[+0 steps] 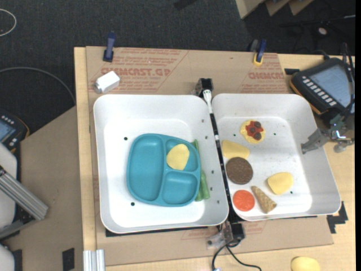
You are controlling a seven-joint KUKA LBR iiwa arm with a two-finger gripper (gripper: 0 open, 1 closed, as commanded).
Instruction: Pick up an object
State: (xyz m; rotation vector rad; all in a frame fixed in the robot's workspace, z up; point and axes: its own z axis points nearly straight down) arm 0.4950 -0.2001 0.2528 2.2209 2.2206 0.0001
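Hovering at the right bin's (316, 151) right rim, the gripper (330, 137) carries nothing I can see; its pincer state, I cannot tell; 6 toy foods lie inside.

We see bright, even light from overhead. The two shallow white plastic bins (113, 151) come close to washing out, and the glossy teal compartment plate (148, 174) carries a soft sheen. Shadows are faint and short. Focus is slightly soft throughout, with coarse detail.
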